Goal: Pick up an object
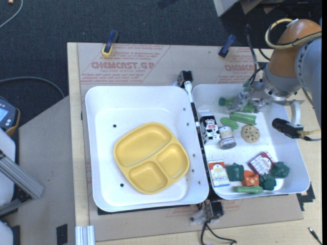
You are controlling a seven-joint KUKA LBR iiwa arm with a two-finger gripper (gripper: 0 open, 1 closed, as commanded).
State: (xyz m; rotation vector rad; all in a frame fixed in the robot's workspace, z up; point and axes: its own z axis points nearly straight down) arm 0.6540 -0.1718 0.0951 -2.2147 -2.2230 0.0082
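Camera view is giving me the bench from above, with 2 white bins sitting side by side. I am seeing the left bin [102,137] holding a yellow divided plate [151,157] with 3 compartments, lying flat near its middle. I am watching the arm [294,55] reaching in from the right, with the gripper [249,100] hanging low over the far end of the right bin [301,172]. Whether it is gripping anything I cannot tell (the wrist is covering that part). Green bean-shaped pieces [240,117] are lying just below the gripper, touching or nearly so. Nearer the middle of that bin, a small can [226,137] is resting beside a round cookie [250,133] and a black-and-white toy [208,127]. Along the near end, a small carton [218,173], a red packet [261,163] and several dark green pieces [271,175] are crowding together.
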